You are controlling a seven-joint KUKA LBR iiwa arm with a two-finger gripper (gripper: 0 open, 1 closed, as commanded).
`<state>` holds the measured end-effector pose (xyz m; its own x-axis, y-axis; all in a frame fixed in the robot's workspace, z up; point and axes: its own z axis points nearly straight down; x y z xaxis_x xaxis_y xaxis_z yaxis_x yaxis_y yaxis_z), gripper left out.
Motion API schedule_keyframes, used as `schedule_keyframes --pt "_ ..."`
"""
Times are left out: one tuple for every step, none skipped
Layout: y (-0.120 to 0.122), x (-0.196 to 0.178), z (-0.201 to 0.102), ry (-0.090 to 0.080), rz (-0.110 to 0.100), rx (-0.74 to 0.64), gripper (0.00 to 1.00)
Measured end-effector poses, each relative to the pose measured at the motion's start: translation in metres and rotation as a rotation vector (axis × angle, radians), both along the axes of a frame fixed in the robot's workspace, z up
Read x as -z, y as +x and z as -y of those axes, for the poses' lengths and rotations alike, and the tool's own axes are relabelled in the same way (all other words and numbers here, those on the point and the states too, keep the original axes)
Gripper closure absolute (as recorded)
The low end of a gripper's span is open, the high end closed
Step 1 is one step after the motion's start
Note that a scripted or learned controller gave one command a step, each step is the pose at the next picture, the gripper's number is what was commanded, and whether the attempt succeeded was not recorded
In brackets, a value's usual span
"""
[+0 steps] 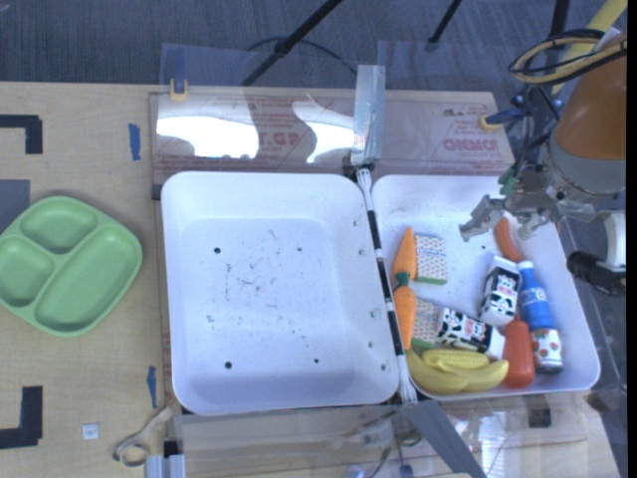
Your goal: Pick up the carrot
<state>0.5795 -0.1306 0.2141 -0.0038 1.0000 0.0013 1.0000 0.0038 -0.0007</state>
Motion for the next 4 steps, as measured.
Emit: schedule_keyframes --pt "-0.009 0.108 -0.032 0.000 0.001 -0.097 0.00" --pt "-0.046 0.030 -0.088 -0.001 0.003 -0.217 0.00" --pt "-0.099 0.030 -0.124 0.000 -0.001 -0.298 0.00" --pt "-0.100 0.030 -0.150 -0.001 0.001 0.008 0.00"
